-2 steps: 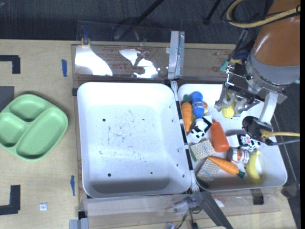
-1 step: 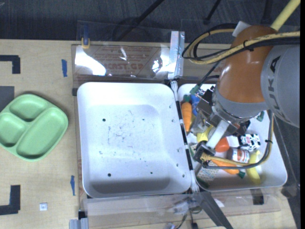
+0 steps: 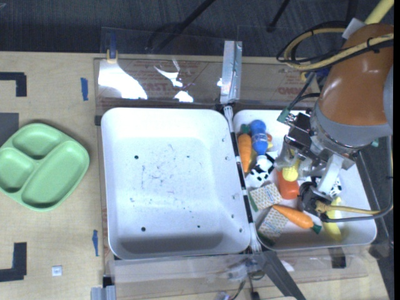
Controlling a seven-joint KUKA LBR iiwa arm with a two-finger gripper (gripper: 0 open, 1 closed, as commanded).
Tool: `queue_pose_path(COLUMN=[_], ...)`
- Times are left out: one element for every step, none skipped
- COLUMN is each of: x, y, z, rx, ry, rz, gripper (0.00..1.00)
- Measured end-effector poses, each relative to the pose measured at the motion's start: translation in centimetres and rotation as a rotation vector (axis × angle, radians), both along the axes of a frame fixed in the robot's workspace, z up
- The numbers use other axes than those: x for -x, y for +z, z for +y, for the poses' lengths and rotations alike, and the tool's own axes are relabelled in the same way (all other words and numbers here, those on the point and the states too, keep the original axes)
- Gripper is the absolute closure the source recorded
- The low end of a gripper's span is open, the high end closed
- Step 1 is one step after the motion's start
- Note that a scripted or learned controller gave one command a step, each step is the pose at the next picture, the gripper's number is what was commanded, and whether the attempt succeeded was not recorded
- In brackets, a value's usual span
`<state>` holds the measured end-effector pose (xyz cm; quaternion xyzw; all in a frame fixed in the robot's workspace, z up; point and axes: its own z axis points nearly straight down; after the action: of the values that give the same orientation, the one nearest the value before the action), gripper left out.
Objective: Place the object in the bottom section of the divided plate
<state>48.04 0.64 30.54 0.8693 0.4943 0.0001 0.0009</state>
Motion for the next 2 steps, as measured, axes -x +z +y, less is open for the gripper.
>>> queue_pose_path(x=[-4.4,-0.9], y=[4.5,-0.2], z=[0.6,-2.0], rx=[0.000,-0.001], ry=[-0.160,-0.118], rz=[0.002,0.005], gripper=[1.00,1.00])
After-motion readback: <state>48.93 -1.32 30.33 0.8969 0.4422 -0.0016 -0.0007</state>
